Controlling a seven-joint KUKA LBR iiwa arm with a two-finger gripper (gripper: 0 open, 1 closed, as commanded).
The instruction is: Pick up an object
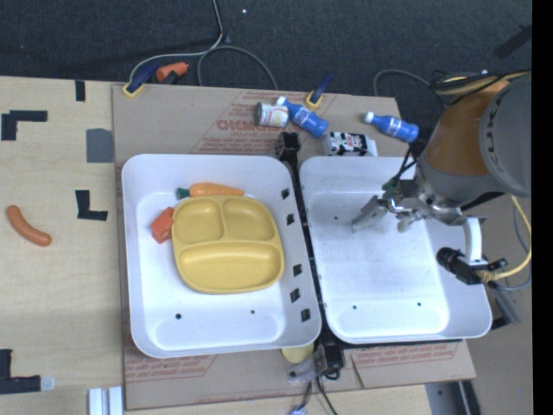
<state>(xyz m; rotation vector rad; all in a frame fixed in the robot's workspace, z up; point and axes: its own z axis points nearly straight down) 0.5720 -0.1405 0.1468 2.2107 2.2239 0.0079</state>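
Note:
My gripper (381, 221) hangs over the upper middle of the right bin (380, 318), its fingers spread open with nothing between them. The grey arm with its orange band comes in from the right. In the left bin (143, 258) lies a yellow divided plate (229, 242). An orange carrot (216, 189) sits just beyond the plate's far edge. A red-orange piece (162, 224) pokes out at the plate's left side, partly hidden under it.
Behind the bins lie a white bottle (272, 112), two blue bottles (308, 118) (394, 127) and a black-and-white packet (350, 143). A sausage (28, 226) rests on the bench at far left. A black divider (302, 240) runs between the bins.

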